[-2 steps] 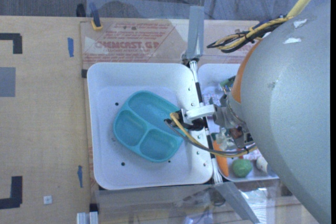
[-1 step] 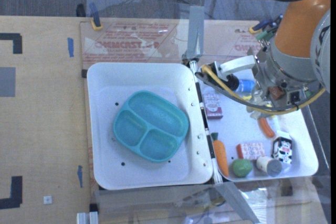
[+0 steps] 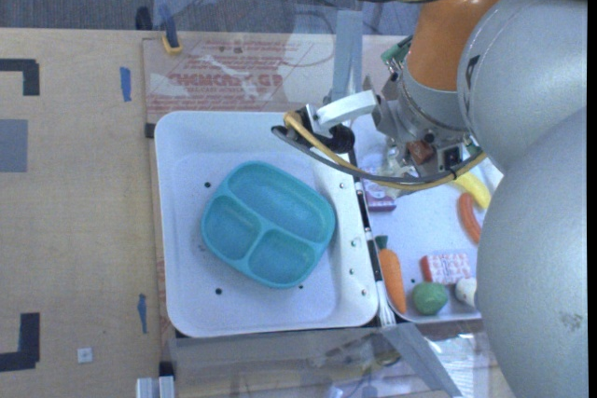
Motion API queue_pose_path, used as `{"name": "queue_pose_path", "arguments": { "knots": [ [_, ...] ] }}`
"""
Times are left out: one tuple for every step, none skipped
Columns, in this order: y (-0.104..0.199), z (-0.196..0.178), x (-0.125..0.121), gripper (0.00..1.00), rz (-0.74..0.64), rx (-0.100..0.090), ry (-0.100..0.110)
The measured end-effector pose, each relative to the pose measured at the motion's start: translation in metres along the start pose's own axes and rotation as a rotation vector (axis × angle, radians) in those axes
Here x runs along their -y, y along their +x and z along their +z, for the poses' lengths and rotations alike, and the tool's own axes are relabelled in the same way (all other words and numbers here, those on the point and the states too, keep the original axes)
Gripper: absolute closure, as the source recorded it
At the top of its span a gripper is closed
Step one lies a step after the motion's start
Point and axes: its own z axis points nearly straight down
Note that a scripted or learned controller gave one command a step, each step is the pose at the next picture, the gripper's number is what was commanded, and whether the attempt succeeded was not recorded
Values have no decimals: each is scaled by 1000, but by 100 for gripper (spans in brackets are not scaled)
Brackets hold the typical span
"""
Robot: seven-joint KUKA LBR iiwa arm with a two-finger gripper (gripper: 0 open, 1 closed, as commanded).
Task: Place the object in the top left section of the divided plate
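The teal three-section plastic plate [image 3: 269,224] lies in the left white bin [image 3: 177,200]. At its two o'clock the gripper [image 3: 403,165] hovers above the right bin; its fingers are probably hidden, so I cannot tell their state.

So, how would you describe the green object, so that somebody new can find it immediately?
Look at the right white bin, at its near edge. A small round green object lies there, between an orange carrot and a red-and-white packet. It is the only green thing in that bin.
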Motion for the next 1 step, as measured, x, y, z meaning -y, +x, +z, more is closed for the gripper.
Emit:
{"name": "queue_pose_path", "arguments": {
  "knots": [
    [15, 33, 49, 100, -76, 3, 2]
  ]
}}
